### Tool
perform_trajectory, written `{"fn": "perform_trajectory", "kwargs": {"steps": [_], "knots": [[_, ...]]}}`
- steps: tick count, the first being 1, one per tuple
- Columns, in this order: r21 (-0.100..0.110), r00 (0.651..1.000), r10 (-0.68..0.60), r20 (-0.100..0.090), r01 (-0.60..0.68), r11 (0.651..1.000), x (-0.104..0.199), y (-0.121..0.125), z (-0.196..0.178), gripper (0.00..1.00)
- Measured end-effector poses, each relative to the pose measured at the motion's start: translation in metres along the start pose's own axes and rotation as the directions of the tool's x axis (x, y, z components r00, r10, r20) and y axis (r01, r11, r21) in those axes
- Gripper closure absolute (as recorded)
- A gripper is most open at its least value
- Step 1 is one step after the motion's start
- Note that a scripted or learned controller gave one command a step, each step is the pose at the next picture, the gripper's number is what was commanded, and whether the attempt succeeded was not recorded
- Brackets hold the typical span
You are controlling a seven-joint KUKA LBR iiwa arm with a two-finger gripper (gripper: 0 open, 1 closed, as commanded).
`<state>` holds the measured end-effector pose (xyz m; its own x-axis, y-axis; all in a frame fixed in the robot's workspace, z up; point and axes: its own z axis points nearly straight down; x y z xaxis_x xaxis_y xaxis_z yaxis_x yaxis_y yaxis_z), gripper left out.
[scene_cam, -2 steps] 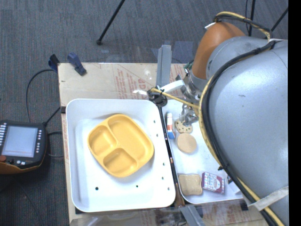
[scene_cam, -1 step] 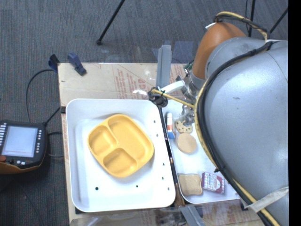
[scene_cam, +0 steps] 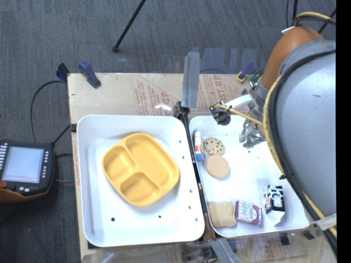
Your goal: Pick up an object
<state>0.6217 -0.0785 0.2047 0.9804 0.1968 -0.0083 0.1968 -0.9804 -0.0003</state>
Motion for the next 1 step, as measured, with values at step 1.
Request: {"fn": "perform_trajectory", "kwargs": {"steps": [1], "knots": [[0.003,0.967,-0.254,0.003,0.254,0.967,0.0167,-0.0452,0.0226,1.0]]}}
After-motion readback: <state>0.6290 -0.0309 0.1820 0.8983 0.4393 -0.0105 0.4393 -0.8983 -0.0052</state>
